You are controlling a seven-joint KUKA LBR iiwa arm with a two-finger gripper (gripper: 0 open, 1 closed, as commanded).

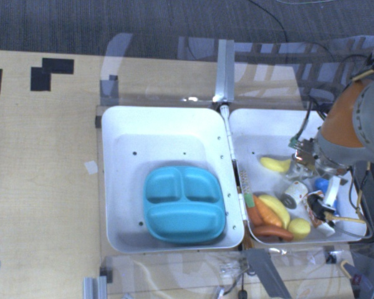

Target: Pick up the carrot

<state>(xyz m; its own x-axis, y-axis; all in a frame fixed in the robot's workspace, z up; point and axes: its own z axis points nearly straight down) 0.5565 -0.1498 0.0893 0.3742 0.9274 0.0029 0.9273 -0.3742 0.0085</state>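
Lying tapered and orange, the carrot (260, 215) touches a curved yellow banana (277, 209).

Right bin (262, 132): back half bare, open from above. Front corner crowded. Carrot (260, 213) hemmed in, with the bin wall on one side, banana (276, 209) touching the other and a red piece (273, 232) just in front. Lemon (299, 228) near. Left bin (156, 129): plate (184, 204) fills the front, back bare.
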